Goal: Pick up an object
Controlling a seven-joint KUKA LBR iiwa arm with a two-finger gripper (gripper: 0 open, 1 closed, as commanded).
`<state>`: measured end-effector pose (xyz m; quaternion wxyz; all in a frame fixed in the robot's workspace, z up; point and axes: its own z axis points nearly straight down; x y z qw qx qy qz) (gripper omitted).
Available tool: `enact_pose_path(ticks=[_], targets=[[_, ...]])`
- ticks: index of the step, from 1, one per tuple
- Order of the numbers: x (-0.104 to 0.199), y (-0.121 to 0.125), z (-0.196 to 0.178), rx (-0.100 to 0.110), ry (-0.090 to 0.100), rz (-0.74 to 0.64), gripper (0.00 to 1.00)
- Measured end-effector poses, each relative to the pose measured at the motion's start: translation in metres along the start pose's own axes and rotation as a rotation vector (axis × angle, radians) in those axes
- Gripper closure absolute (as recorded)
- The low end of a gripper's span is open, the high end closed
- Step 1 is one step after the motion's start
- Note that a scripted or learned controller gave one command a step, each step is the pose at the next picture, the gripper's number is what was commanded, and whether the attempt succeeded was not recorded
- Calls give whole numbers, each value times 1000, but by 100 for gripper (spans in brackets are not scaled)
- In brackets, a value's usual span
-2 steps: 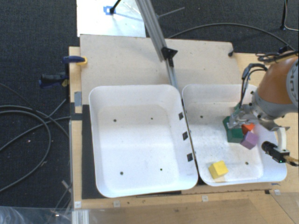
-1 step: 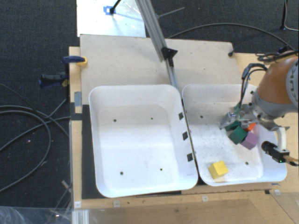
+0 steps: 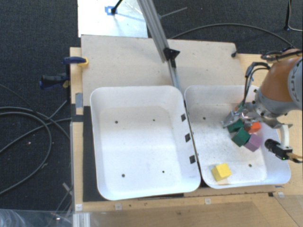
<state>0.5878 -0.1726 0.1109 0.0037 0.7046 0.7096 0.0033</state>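
Reaching into right bin (image 3: 279,176), fingers (image 3: 235,119) over green block (image 3: 240,136), grip state unclear, yellow block (image 3: 220,171) apart

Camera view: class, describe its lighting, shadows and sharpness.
Camera view: even, soft light, no harsh glare on the white bins; the yellow block casts a faint shadow; the blocks under the gripper look slightly soft, edges hard to separate.

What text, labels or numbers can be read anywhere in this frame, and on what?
None can be read.
The black tabs on the left bin's rim bear no legible marks.
The blocks by the hand and the yellow block show plain faces.
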Motion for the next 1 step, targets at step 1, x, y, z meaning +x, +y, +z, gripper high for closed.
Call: enact_pose_path(ticks=[1], targets=[[-1, 1, -9, -1, 0, -3, 100]])
